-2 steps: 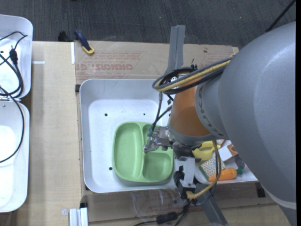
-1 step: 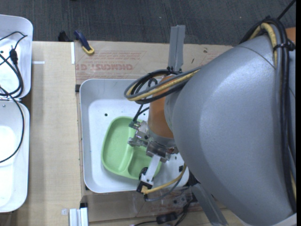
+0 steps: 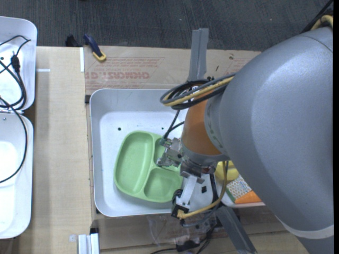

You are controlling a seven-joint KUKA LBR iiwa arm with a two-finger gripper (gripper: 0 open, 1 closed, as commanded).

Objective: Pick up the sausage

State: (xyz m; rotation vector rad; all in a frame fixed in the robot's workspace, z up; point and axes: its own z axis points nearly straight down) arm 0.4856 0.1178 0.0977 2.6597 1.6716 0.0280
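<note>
My gripper [image 3: 168, 155] hangs low over the right-hand side of a green divided plate [image 3: 135, 167], at the ridge between its compartments. The grey arm and its orange band [image 3: 198, 128] cover the right half of the white bin [image 3: 103, 123] that holds the plate. The plate's visible compartments show bare green. The gripper's tip is dark and partly hidden by the wrist and cables.
A yellow object [image 3: 225, 169] and an orange patterned packet [image 3: 244, 192] peek out under the arm at the bin's right. A blue and yellow clamp [image 3: 94, 47] lies on the bench behind. White trays with black cables [image 3: 13, 83] stand at far left.
</note>
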